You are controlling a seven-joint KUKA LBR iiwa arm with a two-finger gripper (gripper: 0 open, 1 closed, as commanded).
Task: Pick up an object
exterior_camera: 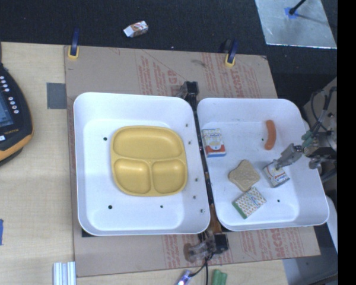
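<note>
From my seat the pick looks to be in its closing stage but not finished: the claw (280,170) is down in the right-hand shallow white plastic bin (311,212), right at a small boxy carton with a grey and white face and a dab of red print (276,176). The carton rests on the bin floor and I see nothing lifted, so the raise is what remains. I cannot tell whether the claw is spread or pressed together, because the metal tip blends into the carton at this angle. Other candidates lie near it: a flat tan piece shaped like a slice of toast (244,174), a green and white patterned flat packet (248,202) just below it, a small blue, white and red carton (213,142) near the bin's left wall, and a smooth reddish sausage-shaped toy (270,134) further up. The left-hand white bin (89,206) carries a glossy yellow three-compartment plate (148,160). Everything looks rigid and light, though the glossy bin floor could let the carton slide.
</note>
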